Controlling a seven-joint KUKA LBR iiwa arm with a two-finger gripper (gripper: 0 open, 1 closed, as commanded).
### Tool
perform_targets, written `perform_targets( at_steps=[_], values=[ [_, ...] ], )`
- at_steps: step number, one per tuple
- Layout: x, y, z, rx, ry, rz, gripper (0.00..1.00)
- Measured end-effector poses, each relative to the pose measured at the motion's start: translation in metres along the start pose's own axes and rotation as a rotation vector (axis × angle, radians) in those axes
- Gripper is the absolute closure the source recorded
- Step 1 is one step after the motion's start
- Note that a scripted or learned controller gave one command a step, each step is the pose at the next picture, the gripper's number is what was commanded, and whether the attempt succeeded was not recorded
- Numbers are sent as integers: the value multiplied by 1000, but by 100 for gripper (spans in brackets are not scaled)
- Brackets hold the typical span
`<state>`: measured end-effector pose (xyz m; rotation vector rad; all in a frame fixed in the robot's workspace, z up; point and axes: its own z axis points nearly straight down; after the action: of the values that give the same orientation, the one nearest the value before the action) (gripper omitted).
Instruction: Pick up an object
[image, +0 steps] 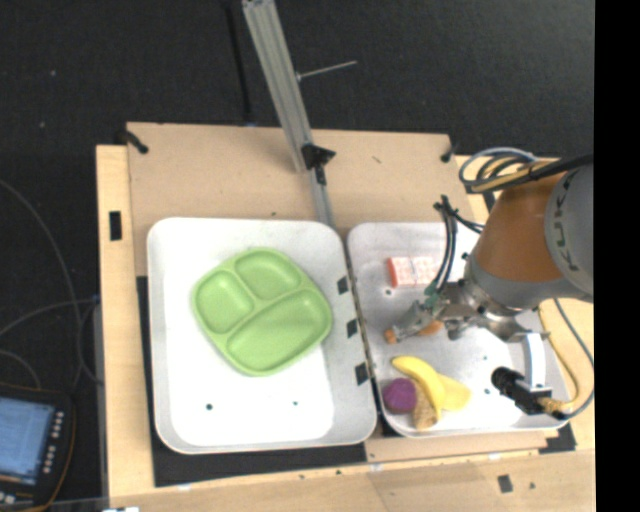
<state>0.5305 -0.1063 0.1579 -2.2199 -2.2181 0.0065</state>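
Smooth plastic and bare board under flat light

The two white bins, left (180, 330) and right (375, 250), look like smooth, slightly glossy plastic; the green tray (262, 310) at the frame's centre-left is matt plastic with a soft sheen. The bench (220, 170) reads as pale, unfinished board, matt. The pole (280, 75) at upper centre looks like brushed metal. At right, the arm (520, 240) has a smooth orange shell with a dull gloss. The banana (430, 385) is matt yellow, the purple ball (400, 395) dull.
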Motion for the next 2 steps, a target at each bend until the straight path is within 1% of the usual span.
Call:
perform_targets(
  at_steps=[1,2],
  values=[
    [-1,-1,53,-1,0,0,0],
    [-2,2,39,-10,0,5,100]
  ],
)
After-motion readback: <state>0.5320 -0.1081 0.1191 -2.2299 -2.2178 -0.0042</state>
